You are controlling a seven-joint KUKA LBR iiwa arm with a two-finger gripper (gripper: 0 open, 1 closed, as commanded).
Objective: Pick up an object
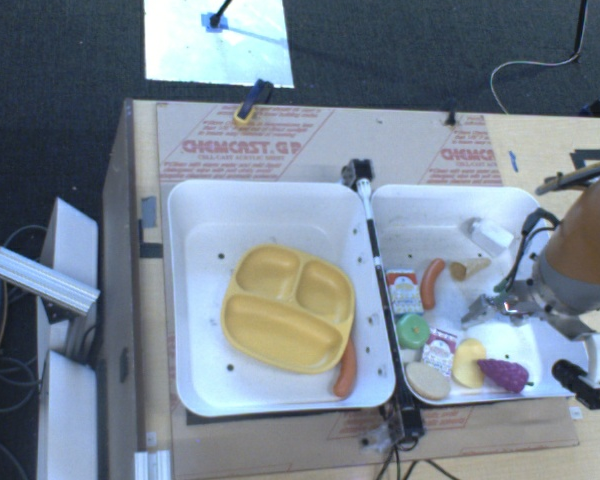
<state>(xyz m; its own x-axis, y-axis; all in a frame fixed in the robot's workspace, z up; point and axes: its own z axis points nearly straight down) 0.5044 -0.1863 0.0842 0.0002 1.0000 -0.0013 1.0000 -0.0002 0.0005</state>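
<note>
The right bin [450, 203] holds several toy foods: a red sausage [432, 281], a small carton with a red label [405, 291], a green round piece [414, 329], a red-and-white packet [439, 349], a yellow piece [469, 362], a purple grape bunch [503, 373], a tan round piece [429, 380], a white block [491, 234] and a tan wedge [472, 266]. My gripper [492, 306] hangs over the right part of this bin, just above the yellow piece and the grapes, with nothing seen between its fingers.
The left bin [205, 218] bears a yellow divided plate [288, 308], and an orange sausage [346, 368] lies by its lower right edge. A black bar [377, 258] runs between the bins. The arm [585, 253] covers the right bin's right side.
</note>
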